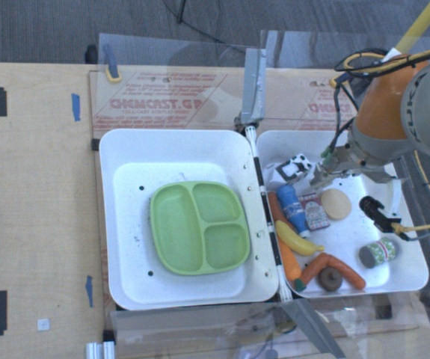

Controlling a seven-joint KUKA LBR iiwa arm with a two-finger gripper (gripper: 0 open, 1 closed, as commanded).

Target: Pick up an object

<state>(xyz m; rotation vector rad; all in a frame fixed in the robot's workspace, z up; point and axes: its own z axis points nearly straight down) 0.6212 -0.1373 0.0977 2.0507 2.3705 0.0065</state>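
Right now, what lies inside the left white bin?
Inside the left white bin lies one light green plastic plate with three compartments, flat, with nothing in its compartments. The bin floor under the plate is covered, so it cannot be seen.

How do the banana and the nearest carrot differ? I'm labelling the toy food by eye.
The banana is yellow and curved; the carrot beside it is orange, straighter, with a green tip. The banana lies higher in the right bin, the carrot along the bin's left wall below it. Both are long toy foods lying flat.
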